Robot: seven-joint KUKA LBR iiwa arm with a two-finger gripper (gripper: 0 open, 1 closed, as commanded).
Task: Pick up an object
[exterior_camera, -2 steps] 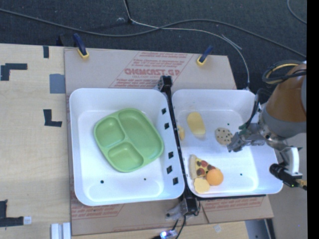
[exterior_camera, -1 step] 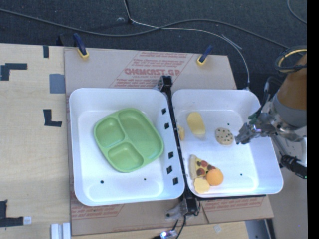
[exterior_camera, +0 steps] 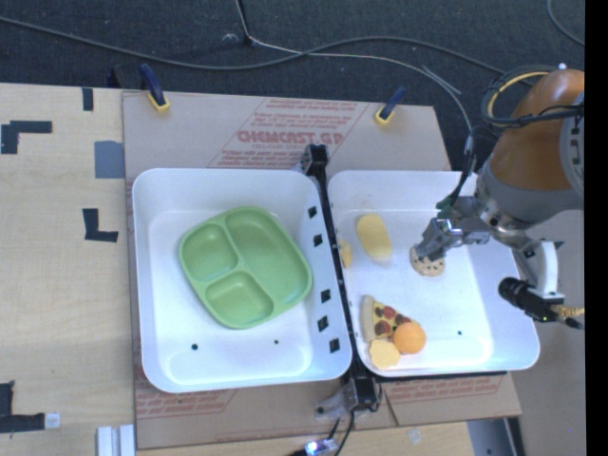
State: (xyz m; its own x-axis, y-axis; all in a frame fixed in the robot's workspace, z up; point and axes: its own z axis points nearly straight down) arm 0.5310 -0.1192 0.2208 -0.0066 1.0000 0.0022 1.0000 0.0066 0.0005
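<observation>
Camera view showed the pincer [exterior_camera: 434, 245] poised just above the cookie [exterior_camera: 428, 265], grip unclear; closing and lifting seemed next.

The pincer [exterior_camera: 429, 245] is down in the right bin [exterior_camera: 475, 345], right on top of a round cookie [exterior_camera: 429, 266]. A yellow bun [exterior_camera: 373, 237] sits to its left. A pizza slice [exterior_camera: 380, 317] and an orange ball [exterior_camera: 409, 337] lie below it. Far to its left, a green tray [exterior_camera: 245, 266] rests in the left bin [exterior_camera: 161, 350].
</observation>
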